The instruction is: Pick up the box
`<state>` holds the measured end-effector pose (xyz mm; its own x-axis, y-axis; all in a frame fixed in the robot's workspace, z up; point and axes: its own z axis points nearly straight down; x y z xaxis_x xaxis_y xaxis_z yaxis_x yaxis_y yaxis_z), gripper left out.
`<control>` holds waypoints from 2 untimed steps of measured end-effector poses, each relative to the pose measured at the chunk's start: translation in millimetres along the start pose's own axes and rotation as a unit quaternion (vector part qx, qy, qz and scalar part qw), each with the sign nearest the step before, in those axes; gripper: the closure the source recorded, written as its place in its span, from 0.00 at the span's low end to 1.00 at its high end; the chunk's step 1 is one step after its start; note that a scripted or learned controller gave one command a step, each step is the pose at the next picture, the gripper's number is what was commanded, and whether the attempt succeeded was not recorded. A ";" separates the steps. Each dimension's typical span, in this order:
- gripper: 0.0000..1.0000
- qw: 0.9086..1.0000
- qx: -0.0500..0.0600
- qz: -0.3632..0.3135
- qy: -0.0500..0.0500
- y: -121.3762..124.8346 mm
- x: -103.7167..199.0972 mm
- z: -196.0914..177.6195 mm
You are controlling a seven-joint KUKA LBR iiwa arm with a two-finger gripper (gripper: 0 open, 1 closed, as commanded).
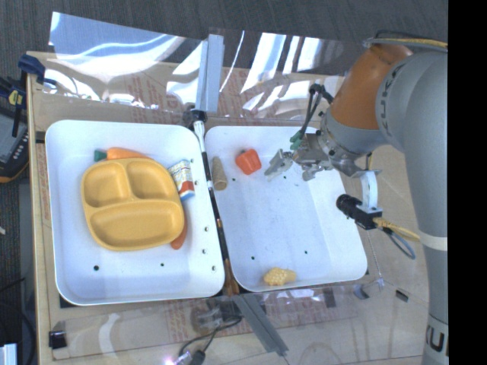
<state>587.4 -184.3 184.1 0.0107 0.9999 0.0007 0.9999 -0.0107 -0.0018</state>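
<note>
The box (183,179), small and white with red and blue print, lies in the left bin (137,280), against the right rim of a yellow divided plate (133,204). My gripper (294,167) hangs over the upper part of the right bin (319,257), well to the right of the box. Its fingers (275,164) are open with nothing between them. An orange-red pepper (247,161) sits just to the gripper's left.
A brown cylinder (219,173) lies by the right bin's left wall, and a yellow lump (279,277) rests near its front edge. A carrot (122,153) and a green piece (99,156) peek out behind the plate. A reddish item (179,239) lies under the plate's right corner.
</note>
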 end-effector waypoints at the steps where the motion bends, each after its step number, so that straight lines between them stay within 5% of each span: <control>1: 0.00 1.000 0.002 0.007 0.000 29.2 -14.0 93.4; 2: 0.00 1.000 -0.001 0.013 0.000 56.2 -18.1 3.3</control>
<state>643.3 -203.0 180.7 0.0371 0.9993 0.0013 0.9993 -0.0371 0.0011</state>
